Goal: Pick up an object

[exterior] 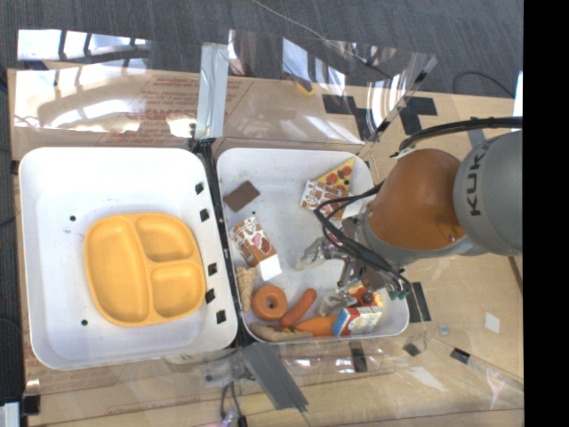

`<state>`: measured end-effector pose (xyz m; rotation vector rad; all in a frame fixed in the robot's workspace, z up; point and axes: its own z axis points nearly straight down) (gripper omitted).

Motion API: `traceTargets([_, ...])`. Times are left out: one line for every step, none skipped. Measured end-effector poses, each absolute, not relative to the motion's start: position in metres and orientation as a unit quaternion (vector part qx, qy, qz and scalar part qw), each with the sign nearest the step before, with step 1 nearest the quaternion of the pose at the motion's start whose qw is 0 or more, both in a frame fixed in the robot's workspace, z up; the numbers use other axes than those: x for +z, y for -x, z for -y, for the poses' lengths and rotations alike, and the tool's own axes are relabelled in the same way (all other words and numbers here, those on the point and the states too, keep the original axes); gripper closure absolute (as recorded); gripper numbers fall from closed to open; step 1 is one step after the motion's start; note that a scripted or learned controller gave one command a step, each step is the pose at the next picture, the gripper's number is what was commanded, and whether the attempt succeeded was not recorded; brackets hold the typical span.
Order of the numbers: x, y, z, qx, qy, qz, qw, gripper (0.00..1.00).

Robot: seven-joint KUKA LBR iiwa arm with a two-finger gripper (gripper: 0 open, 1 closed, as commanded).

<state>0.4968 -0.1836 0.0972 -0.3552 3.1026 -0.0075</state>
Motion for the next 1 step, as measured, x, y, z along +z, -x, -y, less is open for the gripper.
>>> traceTargets([0.1068,-0.4981,0.1819,-0.0024,0.118,-0.993,0.009,1.00])
